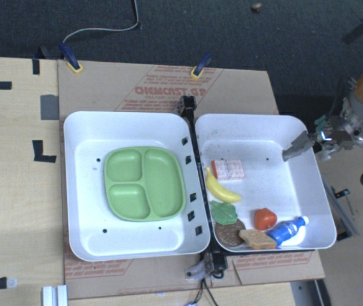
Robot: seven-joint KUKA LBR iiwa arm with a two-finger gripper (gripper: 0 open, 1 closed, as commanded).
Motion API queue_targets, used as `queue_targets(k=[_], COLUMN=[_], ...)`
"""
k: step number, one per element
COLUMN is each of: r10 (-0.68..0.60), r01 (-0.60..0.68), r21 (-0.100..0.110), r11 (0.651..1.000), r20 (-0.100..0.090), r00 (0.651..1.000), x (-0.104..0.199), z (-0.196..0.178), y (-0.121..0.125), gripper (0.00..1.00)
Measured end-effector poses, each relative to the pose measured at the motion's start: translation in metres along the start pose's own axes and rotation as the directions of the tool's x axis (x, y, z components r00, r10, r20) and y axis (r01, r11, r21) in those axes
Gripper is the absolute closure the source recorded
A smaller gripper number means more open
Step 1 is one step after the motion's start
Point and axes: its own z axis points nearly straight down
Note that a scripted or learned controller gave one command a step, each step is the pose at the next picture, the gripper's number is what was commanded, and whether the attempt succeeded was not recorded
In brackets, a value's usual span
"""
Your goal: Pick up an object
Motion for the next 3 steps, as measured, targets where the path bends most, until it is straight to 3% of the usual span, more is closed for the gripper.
queue_targets(k=[1,2,3], r10=[-0.001,0.000,0.000], r01=[0.001,0.000,0.000], r21=[0.002,0.001,-0.004], r11=[1.000,1.000,1.000], r20=[-0.001,-0.001,0.000], r00=[1.000,1.000,1.000], x=[0.043,0.041,0.052], z=[0.073,0.107,0.190], y=[0.009,-0.047,-0.049], gripper=[0.00,0.00,0.00])
